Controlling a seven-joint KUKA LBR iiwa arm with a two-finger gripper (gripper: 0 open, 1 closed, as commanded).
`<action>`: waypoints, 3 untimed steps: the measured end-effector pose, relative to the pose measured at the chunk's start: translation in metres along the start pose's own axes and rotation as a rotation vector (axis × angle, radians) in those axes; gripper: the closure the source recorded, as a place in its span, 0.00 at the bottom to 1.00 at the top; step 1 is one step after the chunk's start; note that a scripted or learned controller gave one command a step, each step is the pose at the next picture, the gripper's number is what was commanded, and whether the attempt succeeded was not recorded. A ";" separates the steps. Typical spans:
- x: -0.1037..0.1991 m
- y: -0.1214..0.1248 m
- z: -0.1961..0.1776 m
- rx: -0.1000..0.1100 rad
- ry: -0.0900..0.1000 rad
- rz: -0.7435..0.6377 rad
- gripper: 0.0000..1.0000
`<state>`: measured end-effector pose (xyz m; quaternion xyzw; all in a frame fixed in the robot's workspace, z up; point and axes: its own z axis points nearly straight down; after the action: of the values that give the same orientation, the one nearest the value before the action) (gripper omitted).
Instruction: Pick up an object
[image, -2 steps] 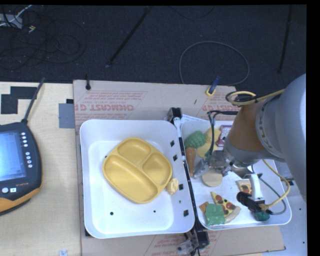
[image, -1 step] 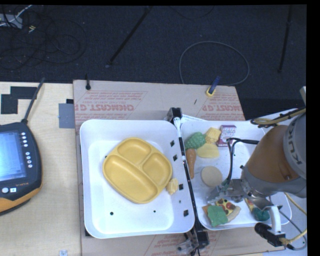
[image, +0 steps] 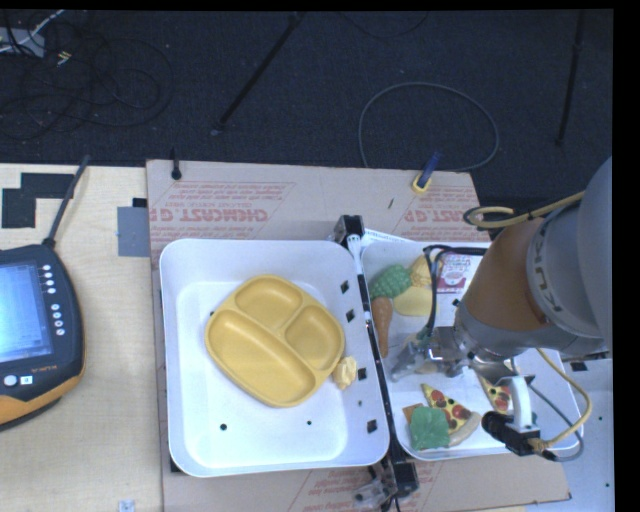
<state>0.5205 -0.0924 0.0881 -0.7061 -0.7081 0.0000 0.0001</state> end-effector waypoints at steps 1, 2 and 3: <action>-0.010 0.119 -0.073 -0.013 -0.004 -0.001 0.00; -0.003 0.104 -0.025 -0.015 -0.012 0.004 0.00; -0.018 0.125 -0.002 -0.003 -0.009 0.001 0.00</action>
<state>0.6451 -0.1097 0.0898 -0.7066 -0.7076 0.0023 -0.0040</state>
